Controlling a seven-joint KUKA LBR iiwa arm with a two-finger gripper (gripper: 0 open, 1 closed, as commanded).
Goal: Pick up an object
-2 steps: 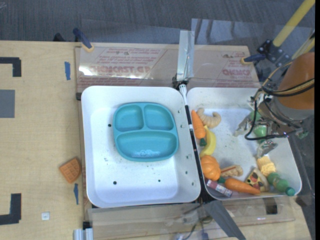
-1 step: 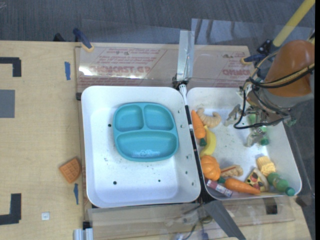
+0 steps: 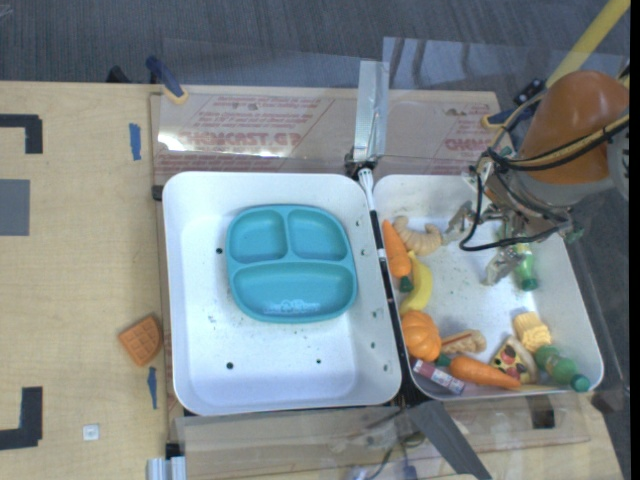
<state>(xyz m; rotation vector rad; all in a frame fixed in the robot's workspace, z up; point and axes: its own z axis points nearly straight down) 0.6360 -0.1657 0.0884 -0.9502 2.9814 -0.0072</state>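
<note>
over the right bin (image 3: pixel 585 313), claw (image 3: pixel 508 260) lowered beside a green item (image 3: pixel 525 271); finger state cannot be told. approach step; a firm closing is called for next.

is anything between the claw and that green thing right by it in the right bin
Nothing visible does. The claw hangs low in the right bin, and the small green object lies right beside it on bare bin floor. The other toys sit apart, along the bin's left and near sides.

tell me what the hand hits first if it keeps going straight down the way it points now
Most likely the green object beside its tips: the hand points down into the right bin. Depth is unclear, so it might meet bare bin floor instead.
</note>
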